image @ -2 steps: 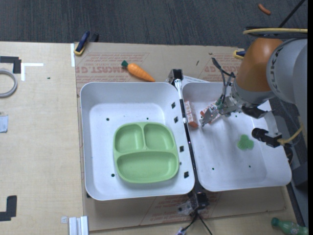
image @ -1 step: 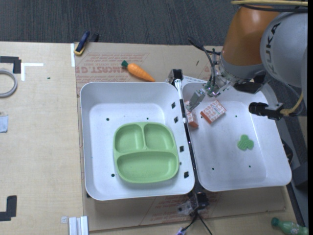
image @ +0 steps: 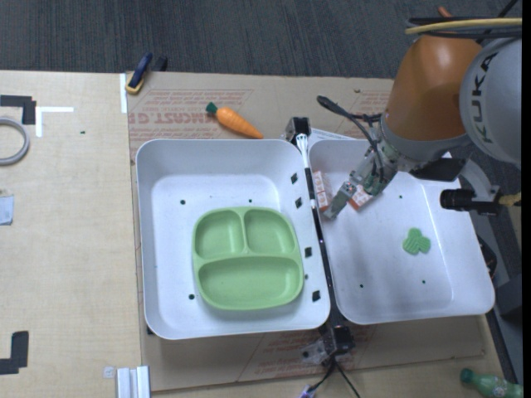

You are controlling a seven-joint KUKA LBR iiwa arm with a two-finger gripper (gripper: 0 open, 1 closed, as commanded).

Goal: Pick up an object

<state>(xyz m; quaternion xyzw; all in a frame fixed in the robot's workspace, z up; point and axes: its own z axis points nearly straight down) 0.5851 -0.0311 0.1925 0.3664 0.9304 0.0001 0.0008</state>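
My gripper [image: 355, 189] reaches down and to the left from the orange band of the arm [image: 431, 77], over the upper left part of the right bin [image: 465, 301]. A small white and red box [image: 342, 195] sits right at the gripper's tip, close to the wall between the bins; the gripper partly covers it. I cannot tell whether the box is held or lying on the bin floor. A small green toy [image: 416, 243] lies on the right bin's floor, apart from the gripper to its lower right.
The left bin [image: 158, 222] holds a green divided plate [image: 247, 258]. A toy carrot [image: 235, 120] lies on the cardboard behind the bins. A blue and yellow marker [image: 139, 71] lies at the back left. A green bottle [image: 489, 381] is at the bottom right.
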